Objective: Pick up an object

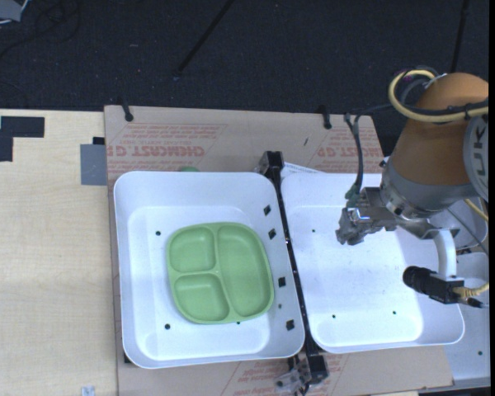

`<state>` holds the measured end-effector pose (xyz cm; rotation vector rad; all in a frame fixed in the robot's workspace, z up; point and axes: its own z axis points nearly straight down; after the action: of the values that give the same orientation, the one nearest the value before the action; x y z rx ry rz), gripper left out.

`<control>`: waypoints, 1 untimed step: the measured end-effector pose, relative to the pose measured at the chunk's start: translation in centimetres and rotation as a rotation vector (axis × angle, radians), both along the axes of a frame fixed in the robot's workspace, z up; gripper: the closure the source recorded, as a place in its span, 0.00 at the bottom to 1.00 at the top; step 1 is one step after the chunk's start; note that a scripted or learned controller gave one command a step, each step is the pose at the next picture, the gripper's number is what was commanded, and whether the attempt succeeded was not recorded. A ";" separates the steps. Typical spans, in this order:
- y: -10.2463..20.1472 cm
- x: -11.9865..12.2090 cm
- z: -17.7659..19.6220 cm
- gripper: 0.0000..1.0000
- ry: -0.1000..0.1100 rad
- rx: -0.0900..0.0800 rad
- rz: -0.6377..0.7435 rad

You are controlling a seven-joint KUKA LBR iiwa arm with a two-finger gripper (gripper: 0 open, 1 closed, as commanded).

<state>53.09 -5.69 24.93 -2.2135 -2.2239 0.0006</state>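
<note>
A light green divided plate (220,271) with three compartments lies flat in the left white bin (140,221). My gripper (352,229) hangs over the right white bin (371,320), near its upper middle, well to the right of the plate. The grey arm with its orange band comes in from the right behind it. Nothing is seen between the gripper and the bin floor below it.
A black divider (282,254) runs between the two bins. Both bins rest on a cardboard sheet (223,143) on the pale bench. A grey square and black patches mark the bench at the far left.
</note>
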 end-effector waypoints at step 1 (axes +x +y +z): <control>5.1 -0.5 -1.8 1.00 0.002 -0.001 -0.002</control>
<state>52.57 -0.55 23.15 -2.2151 -2.2212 0.0040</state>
